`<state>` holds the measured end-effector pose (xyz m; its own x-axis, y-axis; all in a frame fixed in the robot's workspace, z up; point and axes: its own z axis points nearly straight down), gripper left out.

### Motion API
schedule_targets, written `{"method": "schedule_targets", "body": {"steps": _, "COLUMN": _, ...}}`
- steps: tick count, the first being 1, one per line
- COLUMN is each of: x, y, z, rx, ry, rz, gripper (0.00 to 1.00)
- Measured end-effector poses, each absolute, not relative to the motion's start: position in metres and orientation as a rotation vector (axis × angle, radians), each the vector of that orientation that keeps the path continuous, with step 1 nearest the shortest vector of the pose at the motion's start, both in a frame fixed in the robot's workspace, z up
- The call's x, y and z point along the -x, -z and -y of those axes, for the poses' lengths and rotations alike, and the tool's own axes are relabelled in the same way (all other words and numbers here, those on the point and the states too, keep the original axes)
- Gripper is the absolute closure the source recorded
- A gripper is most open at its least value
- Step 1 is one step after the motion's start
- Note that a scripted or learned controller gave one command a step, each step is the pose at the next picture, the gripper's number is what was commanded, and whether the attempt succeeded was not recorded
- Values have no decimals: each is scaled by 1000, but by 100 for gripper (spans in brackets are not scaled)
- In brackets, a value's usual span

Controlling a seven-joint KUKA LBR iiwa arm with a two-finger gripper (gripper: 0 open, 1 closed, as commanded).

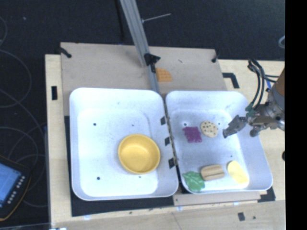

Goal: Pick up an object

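Bins sit side by side on the pale wooden desk (120, 71), seen from the single overhead camera view, and their shallow white walls keep loose pieces from rolling off while leaving them open to a reach from above. The left white plastic bin (86, 109) carries one round yellow bowl (139, 153), resting upright near its right wall. The right white plastic bin (249, 176) carries the smaller pieces: a purple crumpled piece (193, 134) and a round tan speckled cookie (209, 128) just beside it toward the far side, and along the near wall a green leafy piece (193, 180), a tan bread-like roll (212, 172) and a yellow oval lemon-like piece (237, 172). The dark claw (231, 128) hangs over the right bin, near the cookie, the likeliest pick; nothing sits in it, and I cannot tell whether it is apart or together.
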<state>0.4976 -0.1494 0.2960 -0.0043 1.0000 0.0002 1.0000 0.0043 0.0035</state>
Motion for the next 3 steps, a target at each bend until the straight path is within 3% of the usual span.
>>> {"method": "schedule_targets", "body": {"steps": 1, "x": -498, "y": -296, "z": 150, "rx": -2217, "ry": -4, "rz": -2222, "gripper": 0}}
{"method": "schedule_targets", "body": {"steps": 2, "x": -505, "y": -240, "z": 145, "rx": -2226, "ry": 6, "rz": -2219, "gripper": 0}}
{"method": "schedule_targets", "body": {"steps": 3, "x": -495, "y": -185, "z": 149, "rx": -2224, "ry": 6, "rz": -2222, "gripper": 0}}
